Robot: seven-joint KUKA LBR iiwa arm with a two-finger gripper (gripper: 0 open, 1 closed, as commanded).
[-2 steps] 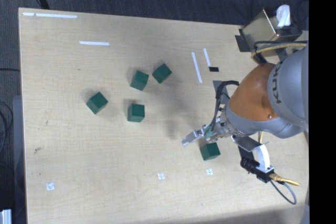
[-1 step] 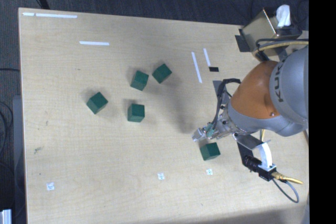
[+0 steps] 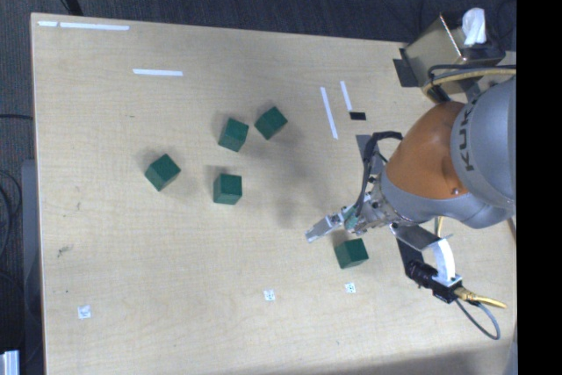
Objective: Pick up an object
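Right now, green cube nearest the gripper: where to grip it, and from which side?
Take the green cube across two opposite flat sides, coming straight down from above. It lies flat and slightly rotated on the bench, with nothing beside it, so turn the gripper to match its edges.

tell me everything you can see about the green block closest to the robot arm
The green block is a small dark-green cube, matte, with a slightly lighter top face. It sits flat on the pale wooden tabletop, turned a little askew to the table's edges. It lies apart from the other four green blocks, just below the gripper. No finger can be seen closed on it, and whether anything touches it cannot be told.
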